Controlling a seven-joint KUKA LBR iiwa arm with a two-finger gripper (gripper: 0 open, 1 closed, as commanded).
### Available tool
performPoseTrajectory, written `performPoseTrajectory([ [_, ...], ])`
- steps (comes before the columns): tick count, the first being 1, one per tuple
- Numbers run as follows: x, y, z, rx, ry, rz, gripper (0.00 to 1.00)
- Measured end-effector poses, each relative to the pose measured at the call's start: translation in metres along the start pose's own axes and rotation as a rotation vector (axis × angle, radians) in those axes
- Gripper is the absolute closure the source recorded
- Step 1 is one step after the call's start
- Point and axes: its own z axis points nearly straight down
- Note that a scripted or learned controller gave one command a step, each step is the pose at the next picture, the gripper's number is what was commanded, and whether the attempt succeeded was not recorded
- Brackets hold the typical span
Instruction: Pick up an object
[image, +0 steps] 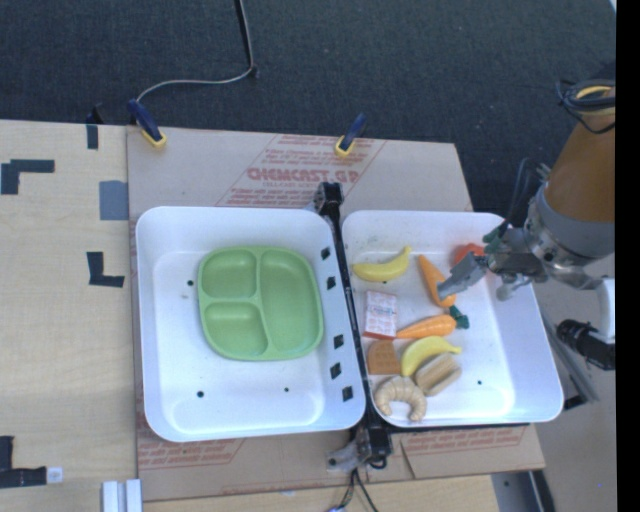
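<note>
Holdings, right bin (520, 330): one banana (384, 266) near the upper left; one carrot (431, 279) lying steeply beside it; one red item (468, 254), partly hidden by my gripper, kind not determinable; one small printed packet (380, 314); a second carrot (428, 327) lying nearly level, green top to the right; a second banana (428, 351); one brown square biscuit or toast (382, 357); one bread roll (438, 374); one croissant (401, 397) at the lower left corner. Holdings, left bin (165, 330): one green divided plate (261, 303). My gripper (467, 272) sits over the upper middle of the right bin, tips pointing left toward the steep carrot and the red item; whether the tips are spread or closed I cannot tell from this angle, and nothing is visibly between them. No object is lifted; every candidate rests on the bin floor. Risks, as I judge them: the steep carrot and the red item lie close together, so closing there may catch both or nudge one aside; the carrot is slender and tapered, likely to roll or squirt out of a pinch; the lower items are packed touching one another, so descending among them may scatter the lot without securing any.
</note>
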Motion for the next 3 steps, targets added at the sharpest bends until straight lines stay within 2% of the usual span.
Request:
performPoseTrajectory([
  [1, 0.000, 0.024, 0.169, -0.009, -0.003, 0.001, 0.00],
  [2, 0.009, 0.100, 0.192, -0.011, 0.000, 0.000, 0.00],
  [3, 0.018, 0.145, 0.193, -0.009, 0.000, 0.000, 0.00],
])
